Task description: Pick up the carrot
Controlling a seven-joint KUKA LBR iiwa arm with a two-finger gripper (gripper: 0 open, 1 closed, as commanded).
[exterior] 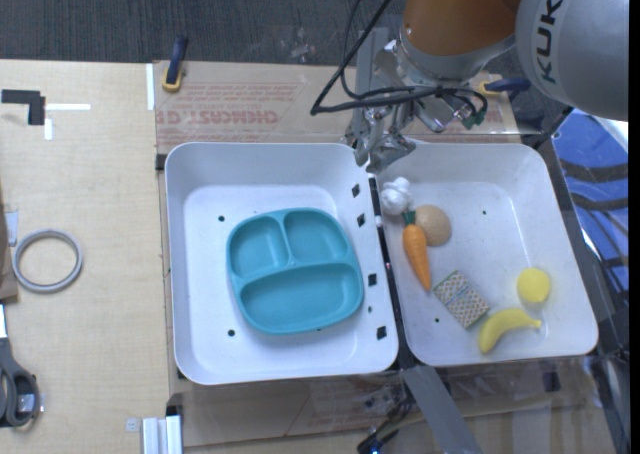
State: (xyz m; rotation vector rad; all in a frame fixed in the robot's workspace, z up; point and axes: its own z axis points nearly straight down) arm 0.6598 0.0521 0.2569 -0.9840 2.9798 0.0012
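Below the gripper [375,150], well apart from it, the carrot [417,256] lies in the right bin [500,337], tip pointing away. Beside its top sit a white lump [396,196] and a tan ball [433,225].

Bright, even light; soft shadows

Orange carrot [417,255], blue plate [296,270], yellow banana [507,328].
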